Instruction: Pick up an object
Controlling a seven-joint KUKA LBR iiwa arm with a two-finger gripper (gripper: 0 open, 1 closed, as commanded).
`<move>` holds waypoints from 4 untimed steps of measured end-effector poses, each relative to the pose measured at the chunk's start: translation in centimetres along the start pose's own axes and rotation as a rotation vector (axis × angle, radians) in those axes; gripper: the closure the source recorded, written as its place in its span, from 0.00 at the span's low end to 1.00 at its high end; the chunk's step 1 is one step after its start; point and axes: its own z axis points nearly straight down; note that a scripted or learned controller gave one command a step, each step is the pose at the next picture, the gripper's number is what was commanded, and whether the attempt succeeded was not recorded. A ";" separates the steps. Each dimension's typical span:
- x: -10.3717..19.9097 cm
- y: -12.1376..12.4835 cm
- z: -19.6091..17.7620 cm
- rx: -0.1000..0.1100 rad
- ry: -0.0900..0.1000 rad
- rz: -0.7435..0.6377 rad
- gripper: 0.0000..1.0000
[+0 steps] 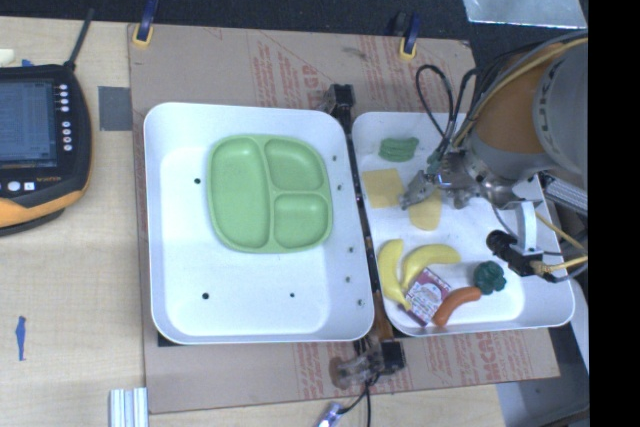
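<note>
My gripper (424, 192) hangs low over the right bin (545, 315), between a pale yellow slice (381, 186) on its left and a small yellow piece (427, 216) just below it. I see nothing held in it. A green item (398, 149) lies at the far end of that bin. Nearer the front lie two bananas (391, 269) (430, 259), a red packet (425, 299), an orange-red sausage-shaped toy (456, 303) and a dark green broccoli-like toy (489, 277).
The left bin (180, 295) holds a light green divided plate (268, 192). The grey arm with its orange band (520, 105) and black cables covers the right bin's far right side. A teach pendant (35, 150) lies at the left of the bench.
</note>
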 end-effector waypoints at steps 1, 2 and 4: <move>-0.1 0.0 -1.0 -0.002 -0.002 0.001 1.00; -0.1 0.0 -1.0 -0.002 -0.002 0.001 0.00; -0.2 0.1 -2.0 -0.006 -0.005 0.001 0.00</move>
